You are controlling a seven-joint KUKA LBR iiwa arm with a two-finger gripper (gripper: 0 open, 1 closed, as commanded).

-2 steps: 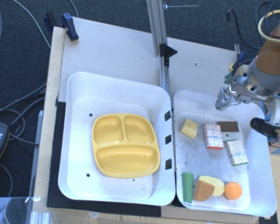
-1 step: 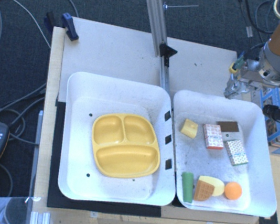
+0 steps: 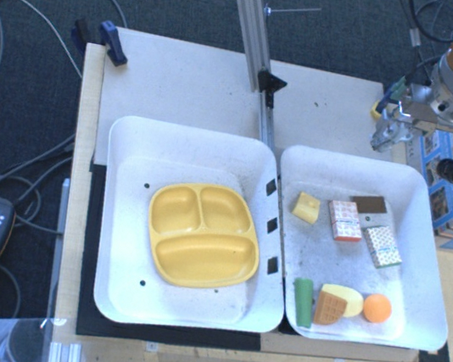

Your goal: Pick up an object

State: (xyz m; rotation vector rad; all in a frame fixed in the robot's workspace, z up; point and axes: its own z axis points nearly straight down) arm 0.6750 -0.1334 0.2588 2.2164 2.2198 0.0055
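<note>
Clearly we're at the approach step: our gripper point(image 3: 386, 136), jaw state impossible to tell, must descend toward the checkered box point(image 3: 344, 221) below it.

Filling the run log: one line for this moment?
gripper: above bench, beyond right bin | grasp: none seen | left bin: yellow tray

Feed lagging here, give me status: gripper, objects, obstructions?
Gripper above the right bin's far rim, nothing between fingers. Toy items unpicked in right bin; yellow tray in left bin. Nothing blocking.
</note>
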